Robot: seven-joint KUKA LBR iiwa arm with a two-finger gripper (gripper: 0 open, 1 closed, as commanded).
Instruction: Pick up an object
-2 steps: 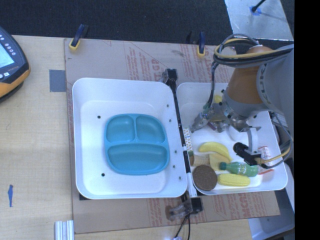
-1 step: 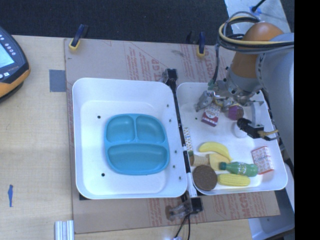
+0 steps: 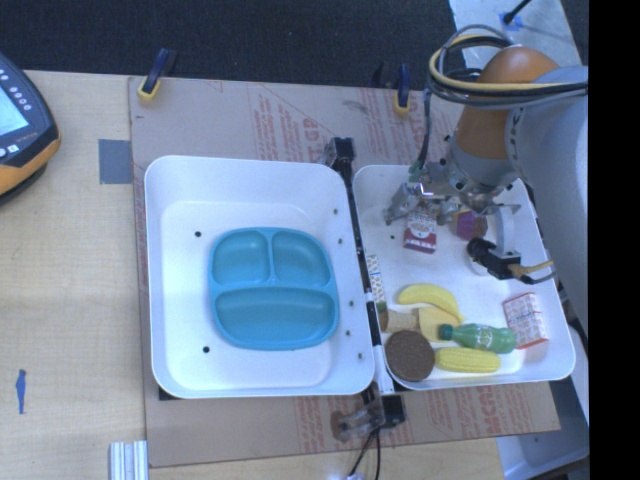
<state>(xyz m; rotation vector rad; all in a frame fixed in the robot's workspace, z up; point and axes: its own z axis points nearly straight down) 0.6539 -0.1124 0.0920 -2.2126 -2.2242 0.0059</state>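
1. Arm (image 3: 500,98) reaches from upper right; gripper (image 3: 428,200) low in the right bin (image 3: 560,368) – fingers' state unclear
2. Just below it: one red carton (image 3: 421,236)
3. Lower right – two bananas (image 3: 428,296), one bottle (image 3: 478,337), one cookie (image 3: 409,355)

Tabletop (image 3: 70,298): light wood, with a cardboard sheet (image 3: 270,118) under both bins.
Clamps: yellow one (image 3: 153,76) at the sheet's far left corner, blue one (image 3: 402,88) further right on the far edge.
Pendant (image 3: 18,128): orange and grey, at the left edge.
Tape (image 3: 115,160): grey square beside the left bin.
Pen mark (image 3: 21,390): blue, near left.
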